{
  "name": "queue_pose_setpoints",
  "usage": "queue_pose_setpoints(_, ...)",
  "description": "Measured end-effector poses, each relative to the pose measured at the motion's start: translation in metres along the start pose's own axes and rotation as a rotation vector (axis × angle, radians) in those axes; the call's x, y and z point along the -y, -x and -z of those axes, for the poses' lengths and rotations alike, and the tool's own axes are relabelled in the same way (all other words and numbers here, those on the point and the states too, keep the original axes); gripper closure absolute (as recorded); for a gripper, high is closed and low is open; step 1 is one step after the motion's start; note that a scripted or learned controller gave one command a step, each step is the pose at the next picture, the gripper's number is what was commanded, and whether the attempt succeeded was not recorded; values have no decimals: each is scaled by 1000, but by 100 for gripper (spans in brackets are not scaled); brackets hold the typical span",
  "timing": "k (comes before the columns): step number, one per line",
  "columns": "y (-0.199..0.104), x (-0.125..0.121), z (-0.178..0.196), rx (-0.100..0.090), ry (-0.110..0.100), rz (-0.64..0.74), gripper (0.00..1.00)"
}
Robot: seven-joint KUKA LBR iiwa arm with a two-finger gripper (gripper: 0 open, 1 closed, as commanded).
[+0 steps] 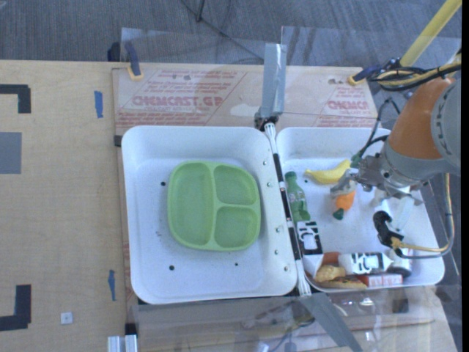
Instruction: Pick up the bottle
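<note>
Right bin holds bottle, well left of gripper

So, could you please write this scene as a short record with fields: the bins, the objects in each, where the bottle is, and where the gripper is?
left bin: holds a green divided plate
right bin: holds bottle, banana, carrot and some packaged items at its near edge
bottle: green, lying along the left wall of the right bin
banana: yellow, right of the bottle top
carrot: orange, below the banana
gripper: over the right bin, near the banana and carrot, apart from the bottle
</note>
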State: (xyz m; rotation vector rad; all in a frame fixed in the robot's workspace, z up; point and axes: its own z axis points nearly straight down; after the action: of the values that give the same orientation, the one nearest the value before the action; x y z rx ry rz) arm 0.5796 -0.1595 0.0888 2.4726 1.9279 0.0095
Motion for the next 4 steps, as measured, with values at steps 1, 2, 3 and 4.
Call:
queue_pose_setpoints(1, 17, 36, 1, 1, 2, 343, 0)
queue_pose_setpoints(2, 19, 34, 12, 7, 9, 341, 100)
queue_pose_setpoints(3, 22, 21, 103, 1, -7, 184, 100)
queue_pose_setpoints(4, 52, 41, 232, 2, -7, 94, 100)
